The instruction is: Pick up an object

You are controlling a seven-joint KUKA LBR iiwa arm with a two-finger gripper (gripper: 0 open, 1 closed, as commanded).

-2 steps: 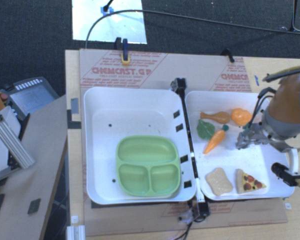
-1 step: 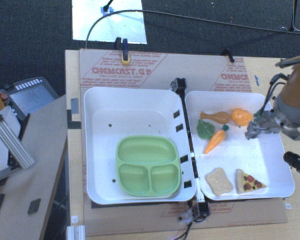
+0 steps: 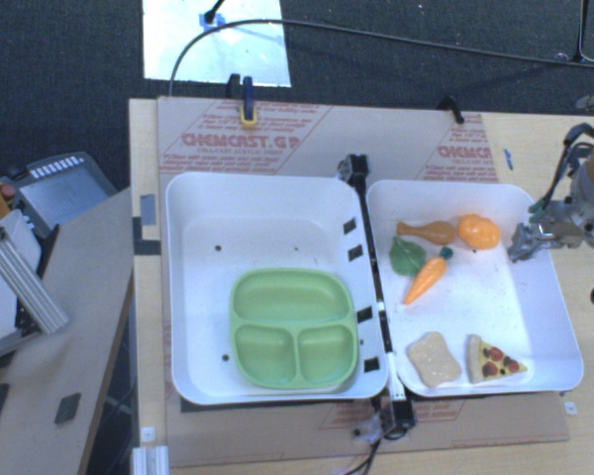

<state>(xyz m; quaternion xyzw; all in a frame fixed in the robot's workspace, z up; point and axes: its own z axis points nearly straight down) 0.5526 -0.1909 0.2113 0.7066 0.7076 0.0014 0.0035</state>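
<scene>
Grey metal end effector (image 3: 528, 240) is hovering at right white plastic bin's (image 3: 549, 310) rim w/ nothing visibly between its tips (grip state: can't tell), approx. level w/ round orange toy fruit (image 3: 478, 232), probably the nearest candidate.

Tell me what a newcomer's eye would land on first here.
The green divided plate in the left bin stands out first. Next comes the toy food in the right bin: an orange, a carrot and a pizza slice. The gripper sits at that bin's right edge.
</scene>
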